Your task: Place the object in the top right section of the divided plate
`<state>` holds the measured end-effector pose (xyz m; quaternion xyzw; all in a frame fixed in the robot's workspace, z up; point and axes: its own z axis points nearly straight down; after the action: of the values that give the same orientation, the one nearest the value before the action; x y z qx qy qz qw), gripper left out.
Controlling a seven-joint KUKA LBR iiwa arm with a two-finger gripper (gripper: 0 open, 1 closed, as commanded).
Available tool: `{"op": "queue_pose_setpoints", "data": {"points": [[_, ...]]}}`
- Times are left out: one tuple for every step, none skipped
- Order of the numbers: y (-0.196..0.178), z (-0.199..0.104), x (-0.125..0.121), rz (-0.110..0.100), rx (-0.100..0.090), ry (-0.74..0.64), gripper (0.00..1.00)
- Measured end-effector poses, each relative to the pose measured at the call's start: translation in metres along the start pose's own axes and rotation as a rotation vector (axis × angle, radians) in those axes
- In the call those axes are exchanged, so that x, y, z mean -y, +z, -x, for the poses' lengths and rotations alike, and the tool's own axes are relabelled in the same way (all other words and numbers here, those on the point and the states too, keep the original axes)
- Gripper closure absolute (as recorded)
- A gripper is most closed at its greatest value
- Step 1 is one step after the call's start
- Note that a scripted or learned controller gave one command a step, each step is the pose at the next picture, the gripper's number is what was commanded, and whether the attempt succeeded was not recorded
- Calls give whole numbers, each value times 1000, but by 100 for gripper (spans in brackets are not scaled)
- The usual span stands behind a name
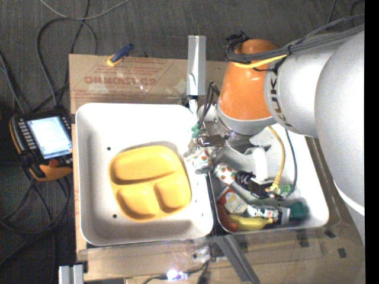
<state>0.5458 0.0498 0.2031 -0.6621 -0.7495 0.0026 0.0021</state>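
Looming nearest my camera, the arm [308, 76] hides most of the right bin [317, 215]. I see the left bin [89, 158] holding the yellow divided plate [151, 182], all sections bare. Below the arm, small jumbled objects [251, 209] lie partly covered. My gripper [204, 149] is masked.

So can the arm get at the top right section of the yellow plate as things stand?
Probably yes. The divided plate lies open in the left bin with nothing lying in its sections, and the arm hangs over the right bin just beside it, with nothing between them.
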Motion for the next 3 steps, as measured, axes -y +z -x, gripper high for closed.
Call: {"op": "queue_pose_setpoints", "data": {"points": [[-108, -51, -36, 2, 3, -222, 100], [-63, -122, 8, -2, 2, -133, 100], [-17, -82, 49, -3, 1, -180, 100]]}}
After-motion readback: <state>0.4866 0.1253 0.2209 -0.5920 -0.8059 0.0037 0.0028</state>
